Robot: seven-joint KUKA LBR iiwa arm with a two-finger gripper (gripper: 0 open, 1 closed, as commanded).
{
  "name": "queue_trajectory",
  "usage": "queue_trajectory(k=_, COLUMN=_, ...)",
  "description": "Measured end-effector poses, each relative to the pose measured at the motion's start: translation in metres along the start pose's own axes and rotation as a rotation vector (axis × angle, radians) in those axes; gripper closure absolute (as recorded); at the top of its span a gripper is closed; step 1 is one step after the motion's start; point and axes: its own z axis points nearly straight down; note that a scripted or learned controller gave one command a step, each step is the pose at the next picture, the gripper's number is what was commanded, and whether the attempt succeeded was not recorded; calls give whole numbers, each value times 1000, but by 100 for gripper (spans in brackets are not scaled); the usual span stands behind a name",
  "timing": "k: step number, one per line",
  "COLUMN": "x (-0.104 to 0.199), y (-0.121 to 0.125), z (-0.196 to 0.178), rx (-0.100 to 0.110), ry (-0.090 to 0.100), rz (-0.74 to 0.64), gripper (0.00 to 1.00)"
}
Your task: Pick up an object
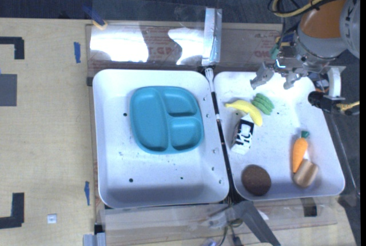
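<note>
- Gripper [275, 75] of my arm hangs over the far end of the right bin [329, 182], its two fingers spread apart with nothing between them (the orange band above the wrist shows at the view's upper right).
- Just beside the open fingers, toward the near side, I see a green ridged object [263, 103] lying on the bin floor, touching or almost touching a yellow banana [247, 110].
- Below the banana lies a small black-and-white box [243, 135], tilted, near the wall that divides the two bins.
- At the near edge of the same bin sits a round brown object [256, 179], well apart from the gripper.
- Along the right side of that bin lies an orange carrot [299, 151] with its green tip pointing away from me; a tan, rounded piece [306, 173] touches its lower end.
- The left bin [114, 170] holds a blue divided tray [166, 119], lying flat around the bin's middle, with three compartments facing up.
- Behind the left bin, a clear plastic sheet [148, 39] catches a bright glare.
</note>
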Motion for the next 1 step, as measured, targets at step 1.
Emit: queue_trajectory(k=1, x=-5, y=-27, z=118, rx=-8, ry=-1, rz=-37, gripper=0)
